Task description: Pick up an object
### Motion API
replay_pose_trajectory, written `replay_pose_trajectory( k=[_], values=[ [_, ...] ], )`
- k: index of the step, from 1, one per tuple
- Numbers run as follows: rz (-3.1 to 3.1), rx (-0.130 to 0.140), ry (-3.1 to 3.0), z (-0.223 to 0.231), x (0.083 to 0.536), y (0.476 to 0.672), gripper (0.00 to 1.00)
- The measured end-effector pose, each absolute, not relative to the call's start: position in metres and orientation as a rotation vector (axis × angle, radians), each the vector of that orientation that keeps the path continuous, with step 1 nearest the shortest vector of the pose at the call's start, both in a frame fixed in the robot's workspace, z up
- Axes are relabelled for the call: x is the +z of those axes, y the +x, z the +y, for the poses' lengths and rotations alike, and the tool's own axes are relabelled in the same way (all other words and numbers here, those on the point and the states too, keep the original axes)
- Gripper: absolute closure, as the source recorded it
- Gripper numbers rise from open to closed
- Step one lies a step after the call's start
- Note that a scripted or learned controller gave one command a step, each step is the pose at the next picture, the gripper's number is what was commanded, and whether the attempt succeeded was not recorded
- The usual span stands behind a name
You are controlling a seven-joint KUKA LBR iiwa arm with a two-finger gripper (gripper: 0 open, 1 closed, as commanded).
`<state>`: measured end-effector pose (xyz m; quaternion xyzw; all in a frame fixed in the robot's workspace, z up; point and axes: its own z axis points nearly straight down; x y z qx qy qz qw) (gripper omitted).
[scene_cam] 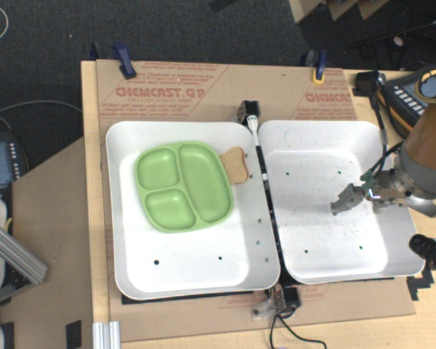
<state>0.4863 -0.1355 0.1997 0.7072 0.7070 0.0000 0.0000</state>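
Reaching in from the right, the arm (421, 155) hangs over the right bin (305, 140), its orange band sitting above the grey wrist. The gripper (346, 199) points leftward and down toward the middle of that bin's floor, and from where I stand the grey fingers (340, 203) look close together with nothing between them, though the tips are small and blurred, so I cannot tell for sure whether they are spread or pressed together. The floor of the right bin around the gripper shows white plastic with a few dark specks. In the left bin (131, 267) lies a green tray (183, 186) with three compartments, one long one on the right and two smaller ones on the left, set slightly askew in the upper half of the bin. Just beside the tray's upper right corner, touching or nearly touching its rim, is a small tan block (235, 165), sitting close to the wall the two bins share. Both of these things are well apart from the gripper, across the divide. The bins rest side by side on a brown board (167, 86) printed with red lettering, held at the far edge by a blue clamp (123, 60) and a second clamp (319, 67).
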Motion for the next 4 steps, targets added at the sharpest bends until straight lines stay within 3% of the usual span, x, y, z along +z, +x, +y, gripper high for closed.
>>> replay_pose_trajectory(
  k=[1, 2, 3, 4],
  values=[
    [2.219, 0.002, 2.219, -0.136, 0.210, 0.487, 1.00],
    [2.215, 0.019, 2.204, -0.113, 0.370, 0.481, 1.00],
    [2.208, 0.018, 2.206, -0.129, 0.540, 0.495, 1.00],
    [2.231, -0.010, 2.225, -0.097, 0.431, 0.478, 1.00]
  ],
)
